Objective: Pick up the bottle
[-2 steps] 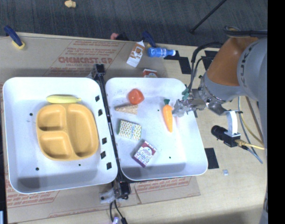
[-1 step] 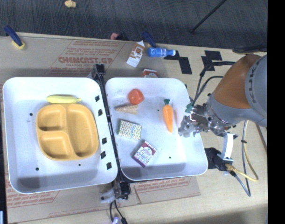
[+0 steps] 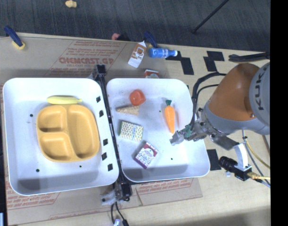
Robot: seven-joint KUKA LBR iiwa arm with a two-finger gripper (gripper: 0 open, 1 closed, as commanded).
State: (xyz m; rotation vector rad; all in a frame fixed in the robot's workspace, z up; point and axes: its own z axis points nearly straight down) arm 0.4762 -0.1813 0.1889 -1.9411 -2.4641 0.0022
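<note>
the bottle (image 3: 160, 53), blue, is seen lying on its side on the bench beyond the right bin (image 3: 198, 161), outside both bins and untouched. the gripper (image 3: 180, 136) is held low over the right bin's right part, just beside the carrot (image 3: 169, 118), well apart from the bottle. nothing is seen between its fingers; whether they are apart or together cannot be told. no part of the pick is judged done: the reach to the bottle, the closing on it and the lift are all left.
</note>
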